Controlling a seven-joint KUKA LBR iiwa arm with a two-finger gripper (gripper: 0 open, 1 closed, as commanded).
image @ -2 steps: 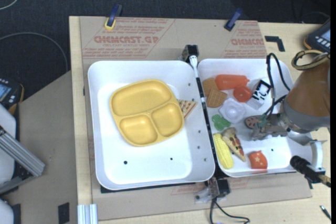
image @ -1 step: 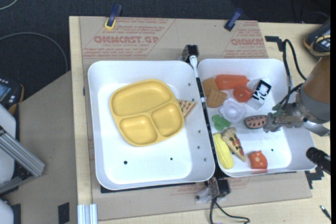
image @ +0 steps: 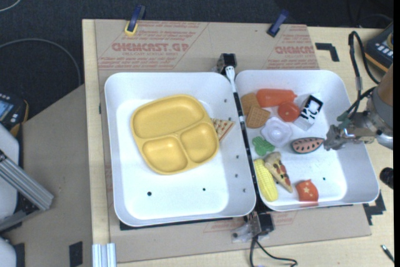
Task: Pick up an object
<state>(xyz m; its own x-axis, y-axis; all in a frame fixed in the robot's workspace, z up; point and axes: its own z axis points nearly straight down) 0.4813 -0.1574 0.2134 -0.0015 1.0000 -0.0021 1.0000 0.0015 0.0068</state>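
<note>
Looking down at a slant, the camera view shows a bench with two shallow white bins side by side. The left bin [image: 119, 153] holds a yellow divided plate [image: 174, 132] with three compartments, tilted slightly, sitting in the upper middle of that bin. A small waffle-patterned wedge [image: 222, 127] lies just beside the plate's right edge, near the divider between the bins.

The right bin [image: 350, 181] holds a cluster of toy foods. Near its upper left are an orange carrot-like piece [image: 274, 97], a tan waffle cone [image: 255, 115] and a red tomato [image: 288, 112]. A black-and-white block [image: 310, 108] sits right of the tomato. Below lie a white crumpled piece [image: 277, 132], a green leafy bit [image: 262, 146] and a watermelon slice [image: 307, 146]. Lower left are a corn cob [image: 265, 180] and a pizza slice [image: 279, 172], touching; a strawberry [image: 307, 191] sits lower right.

The gripper [image: 332, 137] enters from the frame's right edge, its tip just beside the watermelon slice's right end. Whether its grip is wide or narrow cannot be told, and nothing is visibly held.
</note>
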